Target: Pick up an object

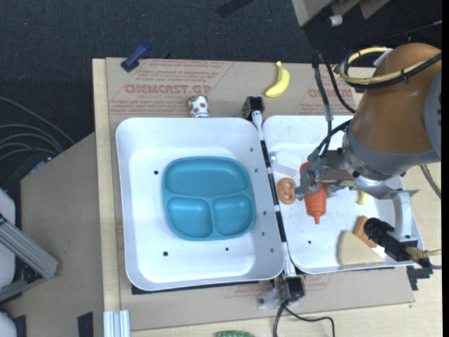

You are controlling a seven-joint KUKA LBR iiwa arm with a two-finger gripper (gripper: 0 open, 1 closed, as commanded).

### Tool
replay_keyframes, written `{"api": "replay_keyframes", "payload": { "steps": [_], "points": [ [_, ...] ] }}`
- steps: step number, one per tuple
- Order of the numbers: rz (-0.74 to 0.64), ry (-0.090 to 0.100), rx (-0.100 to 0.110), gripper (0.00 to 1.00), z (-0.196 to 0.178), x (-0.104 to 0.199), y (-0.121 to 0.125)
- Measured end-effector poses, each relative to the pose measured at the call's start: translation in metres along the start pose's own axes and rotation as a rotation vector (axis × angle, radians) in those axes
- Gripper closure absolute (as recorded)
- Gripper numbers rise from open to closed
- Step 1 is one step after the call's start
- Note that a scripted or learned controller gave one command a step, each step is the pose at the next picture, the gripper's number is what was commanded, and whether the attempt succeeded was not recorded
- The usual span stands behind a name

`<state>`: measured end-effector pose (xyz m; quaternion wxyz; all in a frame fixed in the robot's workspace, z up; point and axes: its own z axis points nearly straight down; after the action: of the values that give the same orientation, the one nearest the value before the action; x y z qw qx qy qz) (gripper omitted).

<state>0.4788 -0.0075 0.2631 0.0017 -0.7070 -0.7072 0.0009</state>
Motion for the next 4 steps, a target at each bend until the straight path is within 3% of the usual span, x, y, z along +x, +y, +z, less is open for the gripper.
{"api": "replay_keyframes", "payload": {
  "steps": [2,3,4],
  "points": [
    [0.001,-0.001,-0.003,1.00,-0.005,-0.010,0.000],
    [0.000,0.000,0.000,1.00,0.001,0.028,0.000],
    [0.001,-0.002,-0.005,1.00,0.006,-0.025,0.052]
  ]
}}
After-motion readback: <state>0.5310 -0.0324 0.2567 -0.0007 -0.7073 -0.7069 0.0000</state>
